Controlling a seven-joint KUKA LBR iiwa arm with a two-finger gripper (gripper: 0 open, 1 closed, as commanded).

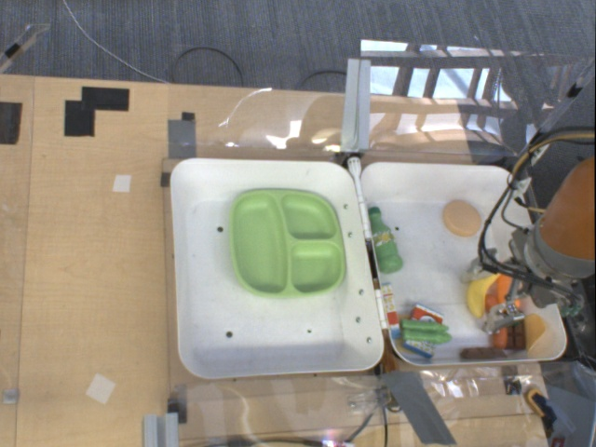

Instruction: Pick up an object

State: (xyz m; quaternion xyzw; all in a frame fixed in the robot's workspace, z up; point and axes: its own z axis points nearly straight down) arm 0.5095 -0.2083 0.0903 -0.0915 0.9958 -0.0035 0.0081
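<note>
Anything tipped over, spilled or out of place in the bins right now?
Only the green bottle stands out: it lies on its side in the right bin, against the divider. The green divided plate sits flat in the left bin. No spill visible.

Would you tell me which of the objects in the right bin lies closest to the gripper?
The yellow piece, which sits right beside the gripper. The green bottle and tan disc lie farther away.

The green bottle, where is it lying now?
The green bottle lies in the right bin, along its left wall beside the divider, with the round tan disc further to its right.
</note>
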